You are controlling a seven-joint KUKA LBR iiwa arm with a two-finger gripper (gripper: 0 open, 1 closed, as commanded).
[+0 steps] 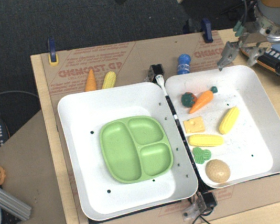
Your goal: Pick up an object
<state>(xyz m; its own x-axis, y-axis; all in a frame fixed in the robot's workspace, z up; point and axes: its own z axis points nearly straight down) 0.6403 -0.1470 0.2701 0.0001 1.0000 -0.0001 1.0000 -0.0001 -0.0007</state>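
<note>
Carrot (202, 100), smooth tapered orange plastic, lies in glossy white right bin (268, 114).

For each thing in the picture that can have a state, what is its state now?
Green divided plate: upright in the left bin, nothing in its three compartments.
Toy carrot: lying in the right bin, against a dark green toy.
Corn cob: lying free, tilted.
Cheese square: lying flat.
Banana: lying on its side.
Tan round toy: resting near the front wall.
Gripper: above the right bin's far rim, holding nothing.
</note>
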